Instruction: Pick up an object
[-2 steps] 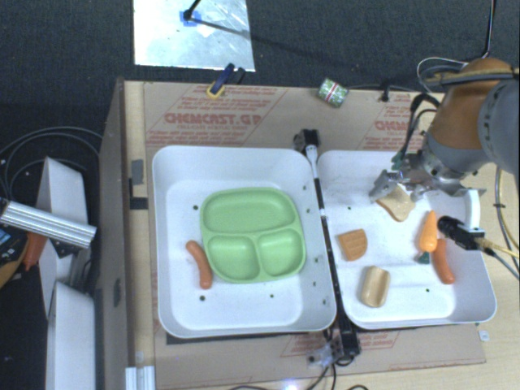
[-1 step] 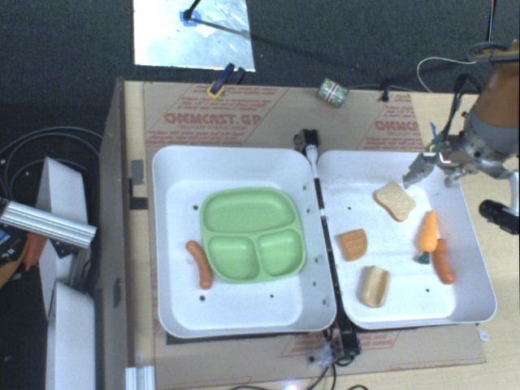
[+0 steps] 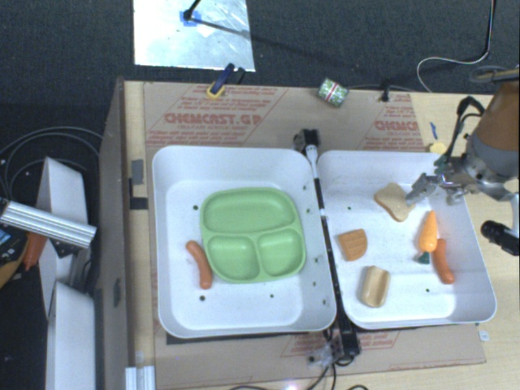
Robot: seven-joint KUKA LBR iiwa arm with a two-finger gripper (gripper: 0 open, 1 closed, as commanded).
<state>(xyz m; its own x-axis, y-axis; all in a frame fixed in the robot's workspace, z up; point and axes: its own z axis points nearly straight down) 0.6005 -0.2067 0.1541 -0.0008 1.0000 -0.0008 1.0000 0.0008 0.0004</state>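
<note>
The right bin (image 3: 467, 303) holds a tan slice of toast (image 3: 392, 201), an orange-brown wedge (image 3: 352, 244), a pale bread roll (image 3: 374, 286), a carrot (image 3: 428, 232) and a small red sausage (image 3: 443, 262). My gripper (image 3: 439, 189) hangs over the bin's upper right part, between the toast and the carrot's top end. It looks open, with nothing between its fingers. The toast lies just left of it and the carrot just below it.
The left bin (image 3: 175, 177) carries a green divided plate (image 3: 253, 234) with another red sausage (image 3: 200, 264) beside its left edge. A black divider (image 3: 321, 210) runs between the bins. A small green can (image 3: 332, 92) and a cable (image 3: 451, 59) lie behind them.
</note>
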